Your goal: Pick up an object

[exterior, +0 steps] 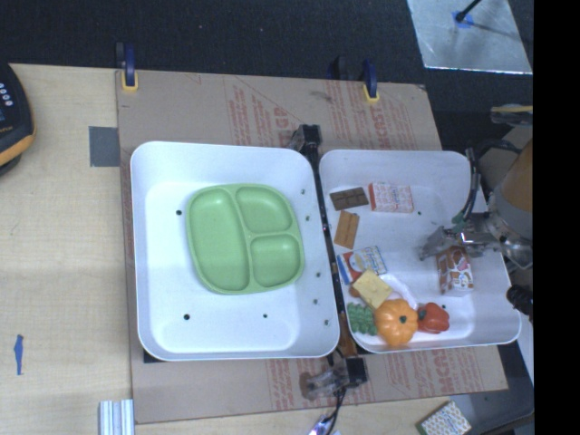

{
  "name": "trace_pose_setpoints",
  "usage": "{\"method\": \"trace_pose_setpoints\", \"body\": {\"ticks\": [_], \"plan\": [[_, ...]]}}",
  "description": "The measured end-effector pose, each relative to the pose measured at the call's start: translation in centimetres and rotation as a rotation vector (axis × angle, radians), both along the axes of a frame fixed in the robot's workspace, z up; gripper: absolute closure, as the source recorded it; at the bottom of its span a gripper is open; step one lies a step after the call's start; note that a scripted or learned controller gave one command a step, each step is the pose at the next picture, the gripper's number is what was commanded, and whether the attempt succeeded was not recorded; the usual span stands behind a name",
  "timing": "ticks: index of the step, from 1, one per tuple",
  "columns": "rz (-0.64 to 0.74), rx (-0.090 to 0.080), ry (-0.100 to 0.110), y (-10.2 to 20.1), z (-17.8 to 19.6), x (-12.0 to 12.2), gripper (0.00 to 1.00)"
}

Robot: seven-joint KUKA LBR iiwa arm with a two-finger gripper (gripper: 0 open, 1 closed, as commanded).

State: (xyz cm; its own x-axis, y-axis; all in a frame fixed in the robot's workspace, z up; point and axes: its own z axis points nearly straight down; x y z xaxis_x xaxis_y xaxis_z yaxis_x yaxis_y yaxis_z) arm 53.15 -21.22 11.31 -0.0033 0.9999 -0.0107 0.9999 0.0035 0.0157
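The right bin (412,166) holds several small objects. A brown bar (349,198) and a white and red packet (391,197) lie at its far side, with a tan wafer (346,230) just below them. A blue and white packet (366,261), a yellow block (372,288), a green piece (362,318), an orange pumpkin (397,323) and a red pepper (433,317) crowd the near left corner. My gripper (441,240) hangs low over the right half of this bin. A red-brown packet (456,271) lies just below it in the view; whether they touch is unclear.
The left bin (159,329) carries a green divided plate (245,236). Blue clamps (369,80) pin the brown board at the far edge. A dark and orange device (11,116) sits at the far left of the bench.
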Motion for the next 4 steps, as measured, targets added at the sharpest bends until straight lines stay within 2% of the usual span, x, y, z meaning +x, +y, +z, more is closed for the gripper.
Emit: {"method": "trace_pose_setpoints", "body": {"ticks": [1,2,3,4], "plan": [[0.003,0.005,0.01,2.4,-1.9,2.3,0.0],[0.003,0.006,0.014,2.3,-0.9,2.1,1.0],[0.01,0.01,0.011,11.7,-1.9,6.4,1.0],[0.009,0.014,0.007,19.3,8.6,6.6,1.0]]}}
